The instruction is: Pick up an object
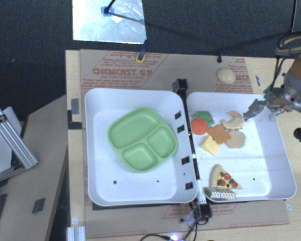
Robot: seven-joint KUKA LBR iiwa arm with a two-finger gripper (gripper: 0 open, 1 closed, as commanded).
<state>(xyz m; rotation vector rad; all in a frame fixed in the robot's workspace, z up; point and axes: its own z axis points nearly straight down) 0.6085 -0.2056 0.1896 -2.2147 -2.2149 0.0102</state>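
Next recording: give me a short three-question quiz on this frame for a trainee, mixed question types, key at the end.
1. True or false: the green divided plate lies in the left bin.
2. Multiple choice: the pizza slice lies where in the right bin?
A. the far corner, by the arm
B. the near edge, apart from the other food
C. on top of the tomato
3. Fill in: the pincer hangs over the right bin's far side, closest to the pale ______-shaped piece.

Key
1. True.
2. B; the tomato and the yellow cheese wedge sit in the cluster farther back.
3. Crescent.
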